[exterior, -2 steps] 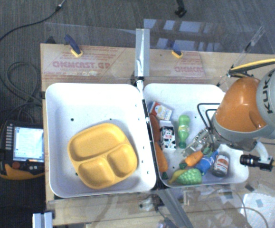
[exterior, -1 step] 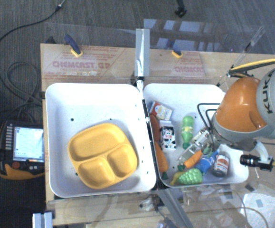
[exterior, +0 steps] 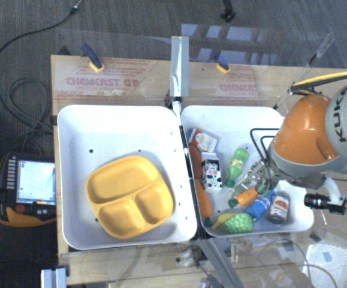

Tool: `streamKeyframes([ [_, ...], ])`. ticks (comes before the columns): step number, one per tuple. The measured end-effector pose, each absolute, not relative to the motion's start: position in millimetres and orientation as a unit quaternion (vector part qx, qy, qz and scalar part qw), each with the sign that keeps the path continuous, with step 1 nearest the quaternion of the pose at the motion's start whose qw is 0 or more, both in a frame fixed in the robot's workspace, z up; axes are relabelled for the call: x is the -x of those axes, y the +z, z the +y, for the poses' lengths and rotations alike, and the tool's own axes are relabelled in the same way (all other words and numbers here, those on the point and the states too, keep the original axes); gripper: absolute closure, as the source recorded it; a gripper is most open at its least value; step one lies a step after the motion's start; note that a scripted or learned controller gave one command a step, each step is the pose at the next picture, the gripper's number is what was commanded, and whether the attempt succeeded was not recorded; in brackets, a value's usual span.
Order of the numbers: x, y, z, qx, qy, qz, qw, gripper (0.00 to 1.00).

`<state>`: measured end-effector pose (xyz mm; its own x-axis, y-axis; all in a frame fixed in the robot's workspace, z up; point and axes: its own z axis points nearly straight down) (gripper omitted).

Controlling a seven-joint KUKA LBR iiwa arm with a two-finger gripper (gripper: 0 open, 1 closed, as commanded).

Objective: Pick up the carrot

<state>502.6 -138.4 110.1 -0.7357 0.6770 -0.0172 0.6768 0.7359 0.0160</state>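
Carrot [exterior: 201, 188] lies along the right bin's [exterior: 233, 114] left wall, beside the milk carton [exterior: 211, 173]. Well to its right, the gripper [exterior: 258, 179] hangs over a cluster of toys; its opening cannot be told.

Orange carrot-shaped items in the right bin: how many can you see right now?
2. A long orange carrot lies along the right white bin's left wall. A small orange carrot with a green top lies mid-bin beside the gripper. The arm may hide more.
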Motion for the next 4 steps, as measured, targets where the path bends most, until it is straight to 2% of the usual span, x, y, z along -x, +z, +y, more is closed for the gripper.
streamKeyframes([
  [1,-503.4,118.8,-137.4,-0.363,0.0055,0.932,0.011,1.0],
  [2,-492.7,92.4,-131.1,-0.37,0.002,0.929,0.008,1.0],
  [3,-493.5,101.2,-130.0,-0.37,0.0032,0.929,0.008,1.0],
  [4,-564.5,194.7,-133.8,-0.283,0.0004,0.959,0.0,1.0],
])
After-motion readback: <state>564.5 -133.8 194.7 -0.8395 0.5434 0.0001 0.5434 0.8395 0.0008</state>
